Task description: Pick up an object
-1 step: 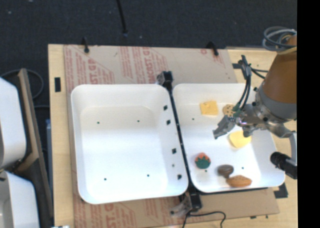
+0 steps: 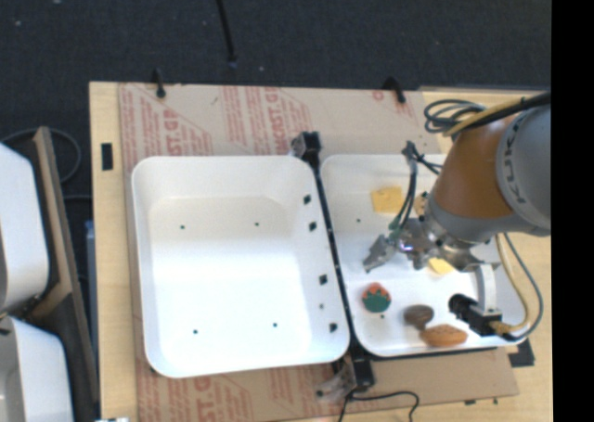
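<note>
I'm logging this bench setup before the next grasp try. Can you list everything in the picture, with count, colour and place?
White bins: 2, side by side on the bench.
Yellow block: 1, upper part of the right bin.
Small yellow piece: 1, right bin, partly under the arm.
Green and red object: 1, lower part of the right bin.
Brown lump: 1, lower right bin.
Orange-tan lump: 1, by the right bin's lower rim.
Cardboard sheet: 1, tan, under the bins.
Arm: 1, grey and orange, over the right bin.
Gripper: 1, above the right bin's floor.
</note>
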You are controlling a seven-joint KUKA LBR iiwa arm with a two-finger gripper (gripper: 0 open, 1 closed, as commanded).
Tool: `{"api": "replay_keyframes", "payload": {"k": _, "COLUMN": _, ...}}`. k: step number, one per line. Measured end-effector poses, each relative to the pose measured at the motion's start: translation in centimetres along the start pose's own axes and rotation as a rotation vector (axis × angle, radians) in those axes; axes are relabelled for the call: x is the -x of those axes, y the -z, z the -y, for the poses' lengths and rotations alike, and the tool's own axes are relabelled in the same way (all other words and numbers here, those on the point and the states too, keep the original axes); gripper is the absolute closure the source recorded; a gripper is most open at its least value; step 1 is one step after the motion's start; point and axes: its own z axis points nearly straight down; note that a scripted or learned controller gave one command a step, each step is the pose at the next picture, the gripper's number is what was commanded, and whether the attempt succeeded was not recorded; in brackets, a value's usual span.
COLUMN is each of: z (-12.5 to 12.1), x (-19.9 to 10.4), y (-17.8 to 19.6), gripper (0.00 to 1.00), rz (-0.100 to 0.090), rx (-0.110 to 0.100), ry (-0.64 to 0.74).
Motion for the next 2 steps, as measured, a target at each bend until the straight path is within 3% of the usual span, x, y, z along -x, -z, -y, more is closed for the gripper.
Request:
{"api": "replay_keyframes", "payload": {"k": 1, "z": -5.0, "x": 5.5, "y": -1.9, "gripper": 0.0, "rz": 0.003, "rx": 0.011, "ry": -0.001}}
{"api": "replay_keyframes", "payload": {"k": 2, "z": -11.4, "x": 5.3, "y": -1.7, "gripper": 0.0, "rz": 0.002, "rx": 0.013, "ry": 0.002}}
